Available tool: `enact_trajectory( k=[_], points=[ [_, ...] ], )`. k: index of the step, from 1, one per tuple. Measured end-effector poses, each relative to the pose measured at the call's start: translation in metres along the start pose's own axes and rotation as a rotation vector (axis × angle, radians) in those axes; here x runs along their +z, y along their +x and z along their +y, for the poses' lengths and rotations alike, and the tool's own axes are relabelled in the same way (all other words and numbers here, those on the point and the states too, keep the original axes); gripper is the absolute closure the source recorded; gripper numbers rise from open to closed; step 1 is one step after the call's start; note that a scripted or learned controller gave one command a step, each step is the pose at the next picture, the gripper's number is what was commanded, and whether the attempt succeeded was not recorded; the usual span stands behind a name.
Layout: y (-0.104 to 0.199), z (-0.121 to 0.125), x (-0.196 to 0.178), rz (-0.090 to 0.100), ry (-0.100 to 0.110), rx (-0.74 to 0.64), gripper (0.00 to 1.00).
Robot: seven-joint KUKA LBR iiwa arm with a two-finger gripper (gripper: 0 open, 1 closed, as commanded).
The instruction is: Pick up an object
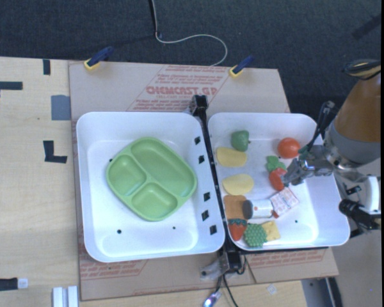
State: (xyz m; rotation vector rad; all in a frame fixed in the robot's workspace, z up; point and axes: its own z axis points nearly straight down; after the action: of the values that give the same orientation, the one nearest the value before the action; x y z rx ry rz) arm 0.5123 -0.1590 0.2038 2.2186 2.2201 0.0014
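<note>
The arm (361, 120) reaches in from the right and leans over the right bin (307, 123), its gripper (293, 173) low among the toy food heaped there. Whether the fingers are spread or closed cannot be told from this slant, and nothing is plainly seen between them. The task names no particular object, so any piece in this bin will serve. Nearest the gripper are a small red piece (276, 180) touching or just beside its tip, a green piece (273, 164) just above that, and a red-and-white packet (283, 202) lying just below. A tomato (288, 148) sits a little further up, near the arm. Well to the left, along the dividing wall, lie a green pepper (240, 139), two yellow pieces (232, 157) (237, 184), and a tight cluster at the bottom (an orange block, a dark-tipped tube, something green and knobbly). The left bin (93, 190) holds a green divided plate (152, 178), probably kept apart so the picking side stays crowded. The gripper's place suggests it is aiming at the red piece, where close neighbours could easily spoil the grasp.
</note>
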Motion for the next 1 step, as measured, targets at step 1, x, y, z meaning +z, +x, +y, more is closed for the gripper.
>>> enact_trajectory(
  k=[1],
  points=[
    [0.0004, 0.0006, -0.0215, 0.001, 0.002, -0.001, 1.0]
  ],
)
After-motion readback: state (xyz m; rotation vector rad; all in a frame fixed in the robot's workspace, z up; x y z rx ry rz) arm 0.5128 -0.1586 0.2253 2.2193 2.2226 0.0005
